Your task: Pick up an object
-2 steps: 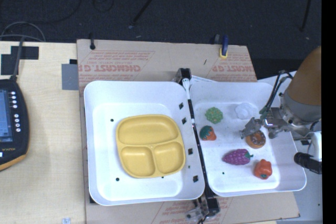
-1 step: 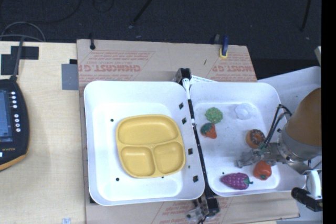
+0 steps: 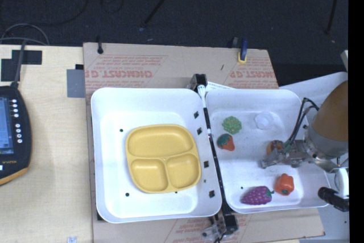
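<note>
Figure: right bin [image 3: 296, 101] from above. My gripper [image 3: 272, 157] hangs low in mid-bin, reaching in from the right; I cannot tell how its jaws stand. Nearest candidates are the pepper [image 3: 285, 184] just below it and the grapes [image 3: 256, 196] beside that, near the front wall; the strawberry [image 3: 226, 142] and broccoli [image 3: 231, 124] lie well apart, leftward. I judge these toys light, stiff and slick. The pepper's rounded middle suits a pinch; the grapes' bumps may slip.
</note>
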You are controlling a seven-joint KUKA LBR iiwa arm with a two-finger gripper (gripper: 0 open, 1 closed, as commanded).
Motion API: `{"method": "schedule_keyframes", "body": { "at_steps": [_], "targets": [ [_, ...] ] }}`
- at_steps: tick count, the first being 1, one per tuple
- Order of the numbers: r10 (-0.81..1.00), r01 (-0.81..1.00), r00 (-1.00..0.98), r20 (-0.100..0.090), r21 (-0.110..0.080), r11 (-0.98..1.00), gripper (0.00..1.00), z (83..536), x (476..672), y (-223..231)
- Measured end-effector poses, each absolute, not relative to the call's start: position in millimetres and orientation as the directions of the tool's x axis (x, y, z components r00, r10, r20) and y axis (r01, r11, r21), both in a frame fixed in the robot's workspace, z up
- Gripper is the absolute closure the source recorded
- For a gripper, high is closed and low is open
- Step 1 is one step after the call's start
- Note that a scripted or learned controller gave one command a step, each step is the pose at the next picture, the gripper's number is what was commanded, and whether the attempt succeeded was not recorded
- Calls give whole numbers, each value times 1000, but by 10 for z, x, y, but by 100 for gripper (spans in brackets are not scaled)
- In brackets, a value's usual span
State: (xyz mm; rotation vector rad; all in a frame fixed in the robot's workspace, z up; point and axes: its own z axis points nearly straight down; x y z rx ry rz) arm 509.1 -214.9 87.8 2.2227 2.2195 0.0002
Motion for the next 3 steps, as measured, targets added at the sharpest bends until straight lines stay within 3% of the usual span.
{"method": "schedule_keyframes", "body": {
  "at_steps": [1,2,3],
  "targets": [
    [1000,1000,-7,5,0,7,0,872,5386,-1314],
    [1000,1000,1,1,-3,-1,0,874,4907,-1384],
    [1000,1000,6,1,-2,-6,100,979,4921,-1403]
  ]
}}
